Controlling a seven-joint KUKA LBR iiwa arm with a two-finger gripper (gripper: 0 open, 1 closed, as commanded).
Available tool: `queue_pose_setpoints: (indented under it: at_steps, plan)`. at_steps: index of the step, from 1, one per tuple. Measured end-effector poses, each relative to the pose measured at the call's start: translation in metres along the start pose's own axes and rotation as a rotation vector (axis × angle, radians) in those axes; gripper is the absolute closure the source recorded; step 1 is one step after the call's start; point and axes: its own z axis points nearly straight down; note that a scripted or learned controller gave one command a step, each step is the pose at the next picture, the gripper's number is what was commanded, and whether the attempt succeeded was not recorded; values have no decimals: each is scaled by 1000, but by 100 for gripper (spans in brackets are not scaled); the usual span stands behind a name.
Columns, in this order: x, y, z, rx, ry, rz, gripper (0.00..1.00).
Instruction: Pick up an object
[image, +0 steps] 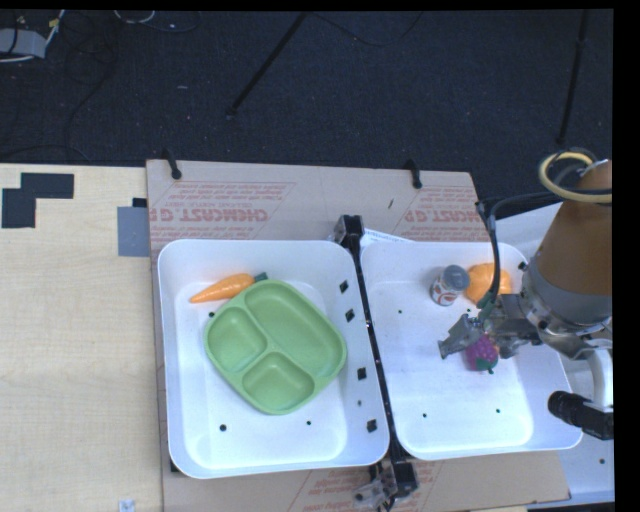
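Observation:
In the right bin (470, 430), my gripper (482, 338) hangs low at the right side, directly over a small purple grape-like toy (484, 353). The toy peeks out just beneath the gripper's grey parts, and I cannot see whether it is gripped. Behind it lie an orange rounded toy (482, 280) and a small grey-topped can (448, 285), side by side near the bin's back wall. The left bin (190, 420) holds a green divided plate (275, 345) and an orange carrot (222, 288) at its back left.
A black divider clip (365, 330) runs between the two bins. The arm's grey and orange body (575, 250) covers the right bin's right edge. Cardboard (300, 205) lies under both bins, and pale wooden bench top (70, 350) extends to the left.

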Motion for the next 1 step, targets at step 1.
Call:
queue_pose_setpoints:
  at_steps: [1]
  plan:
    - [0, 2, -4, -9, -1, -1, 0]
